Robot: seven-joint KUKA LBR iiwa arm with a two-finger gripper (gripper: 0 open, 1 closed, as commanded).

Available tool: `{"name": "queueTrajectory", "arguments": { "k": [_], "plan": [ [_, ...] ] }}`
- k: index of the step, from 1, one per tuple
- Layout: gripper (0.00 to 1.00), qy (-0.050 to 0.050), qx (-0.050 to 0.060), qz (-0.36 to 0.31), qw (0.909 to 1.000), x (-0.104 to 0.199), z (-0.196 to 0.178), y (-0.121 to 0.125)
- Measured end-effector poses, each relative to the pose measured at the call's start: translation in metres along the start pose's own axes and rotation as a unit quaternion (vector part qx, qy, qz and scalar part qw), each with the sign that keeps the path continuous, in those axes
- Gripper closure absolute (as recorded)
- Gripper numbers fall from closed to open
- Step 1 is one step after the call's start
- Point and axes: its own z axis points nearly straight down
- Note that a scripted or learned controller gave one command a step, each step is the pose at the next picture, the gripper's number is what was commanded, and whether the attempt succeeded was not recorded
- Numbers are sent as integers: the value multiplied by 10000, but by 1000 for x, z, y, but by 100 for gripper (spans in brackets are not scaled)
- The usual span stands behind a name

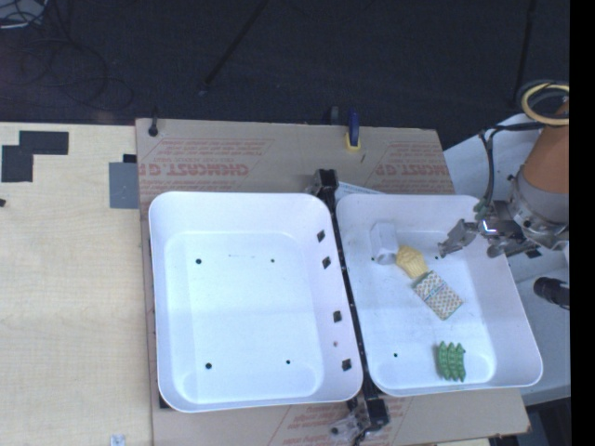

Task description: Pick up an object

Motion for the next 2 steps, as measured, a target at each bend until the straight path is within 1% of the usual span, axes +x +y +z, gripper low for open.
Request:
{"name": "queueTrajectory", "arguments": {
  "k": [1, 2],
  "plan": [
    [0, 9, -60, -42, 10000, 84, -297, 54],
    [0, 42, 121, -28, 9999, 133, -71, 48]
  ]
}}
